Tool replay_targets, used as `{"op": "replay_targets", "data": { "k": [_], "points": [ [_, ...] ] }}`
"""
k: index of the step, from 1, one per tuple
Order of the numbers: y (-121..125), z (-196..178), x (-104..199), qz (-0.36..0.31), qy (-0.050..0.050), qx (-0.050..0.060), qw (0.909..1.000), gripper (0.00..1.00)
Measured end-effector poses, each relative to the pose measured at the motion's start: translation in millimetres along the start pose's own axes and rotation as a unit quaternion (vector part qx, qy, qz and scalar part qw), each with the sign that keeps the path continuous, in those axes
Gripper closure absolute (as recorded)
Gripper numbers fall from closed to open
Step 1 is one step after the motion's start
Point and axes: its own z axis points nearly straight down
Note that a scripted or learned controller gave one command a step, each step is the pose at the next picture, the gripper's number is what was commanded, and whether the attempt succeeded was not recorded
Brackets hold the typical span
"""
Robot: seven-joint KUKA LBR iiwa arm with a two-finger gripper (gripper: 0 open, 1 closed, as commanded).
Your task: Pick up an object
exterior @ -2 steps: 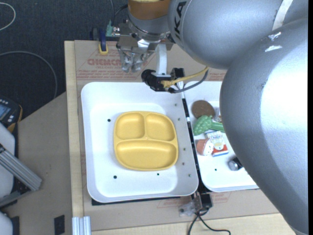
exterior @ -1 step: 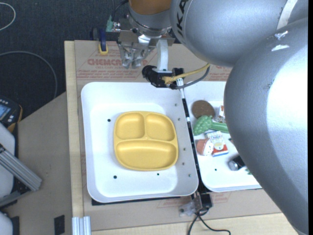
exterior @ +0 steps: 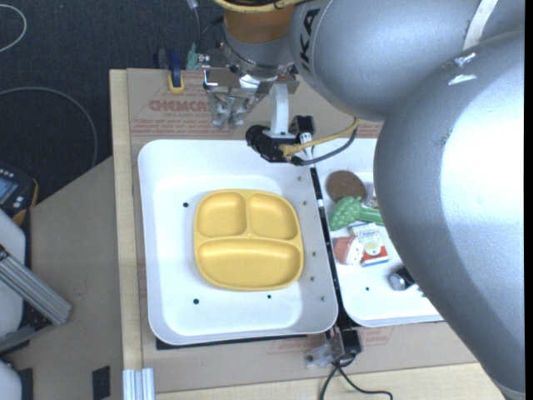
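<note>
Currently our gripper hovers above the left bin's far edge, over the cardboard; we can't tell its state. Yellow divided plate sits mid left bin. Right bin holds a brown piece, green item, small carton.

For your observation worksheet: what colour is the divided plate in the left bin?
Yellow. The divided plate shows best in the camera view, lying in the left bin.
</note>
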Motion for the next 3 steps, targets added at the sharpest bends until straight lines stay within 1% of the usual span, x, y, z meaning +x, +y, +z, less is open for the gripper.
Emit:
{"op": "replay_targets", "data": {
  "k": [1, 2, 3],
  "points": [
    [-14, 37, 20, -0.002, 0.000, 0.001, 1.0000, 1.00],
    [-60, -49, 20, -0.002, 0.003, -0.007, 1.0000, 1.00],
    [-110, -157, 19, -0.003, 0.004, -0.009, 0.9999, 1.00]
  ]
}}
